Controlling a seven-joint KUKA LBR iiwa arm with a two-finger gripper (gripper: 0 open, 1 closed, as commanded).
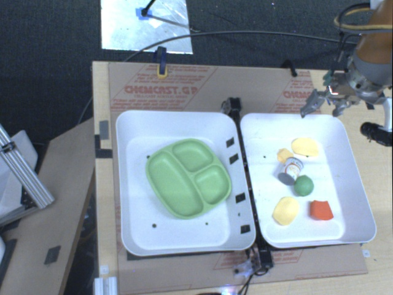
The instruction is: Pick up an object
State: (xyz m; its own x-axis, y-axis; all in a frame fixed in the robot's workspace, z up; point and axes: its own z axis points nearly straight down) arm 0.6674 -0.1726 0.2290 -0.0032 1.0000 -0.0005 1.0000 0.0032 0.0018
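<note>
The right bin (353,183) holds several small things: a pale yellow piece (305,146) at the back, a small bottle (290,165) lying on its side, a green ball (303,185), a yellow lump (285,210) and an orange-red block (320,210) at the front. My gripper (325,108) hangs over the bin's far rim, behind and above the pale yellow piece. Its two fingers are spread apart, open, with nothing between them.
The left bin (132,165) holds a green divided plate (188,177). A black hinge strip (242,177) runs between the bins. Brown cardboard (184,85) lies under both bins, and a blue and yellow clamp (161,61) sits at its far edge.
</note>
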